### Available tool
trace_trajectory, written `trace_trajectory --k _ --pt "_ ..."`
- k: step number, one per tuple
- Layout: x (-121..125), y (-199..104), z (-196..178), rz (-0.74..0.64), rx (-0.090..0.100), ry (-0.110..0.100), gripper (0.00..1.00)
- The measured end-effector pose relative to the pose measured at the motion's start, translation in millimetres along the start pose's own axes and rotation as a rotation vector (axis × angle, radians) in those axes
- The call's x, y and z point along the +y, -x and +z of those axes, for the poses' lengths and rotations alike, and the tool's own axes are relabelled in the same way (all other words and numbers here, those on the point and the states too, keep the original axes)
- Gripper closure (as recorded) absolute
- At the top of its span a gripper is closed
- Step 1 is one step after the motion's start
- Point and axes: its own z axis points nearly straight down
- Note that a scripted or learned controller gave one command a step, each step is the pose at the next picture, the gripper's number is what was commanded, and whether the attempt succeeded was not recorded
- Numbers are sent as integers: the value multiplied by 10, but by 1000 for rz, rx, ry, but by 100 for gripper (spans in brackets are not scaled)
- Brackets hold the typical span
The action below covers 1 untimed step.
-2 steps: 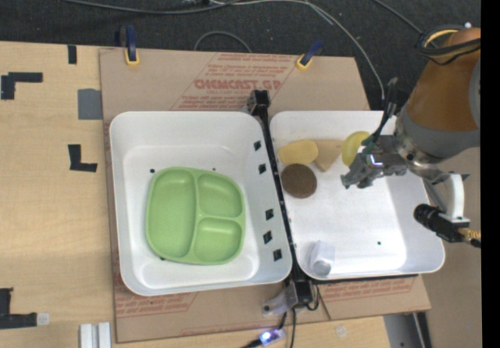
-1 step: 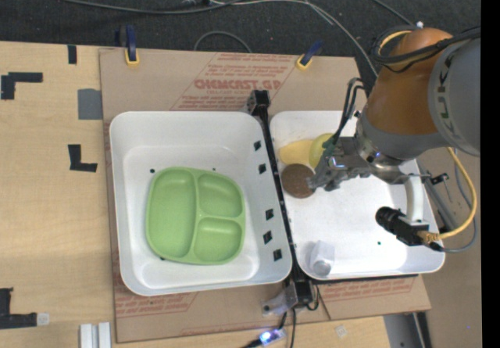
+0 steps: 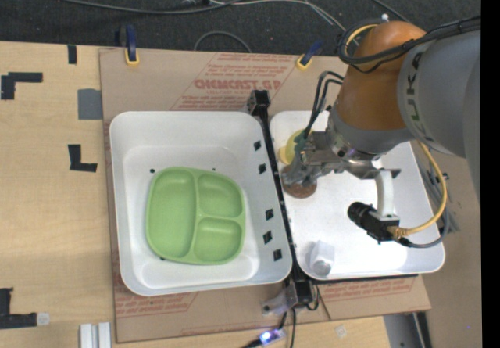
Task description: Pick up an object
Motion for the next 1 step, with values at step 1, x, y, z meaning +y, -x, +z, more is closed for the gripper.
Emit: trace_trajectory --k 1 --pt "1 -604 123 0 -1 -2 100"
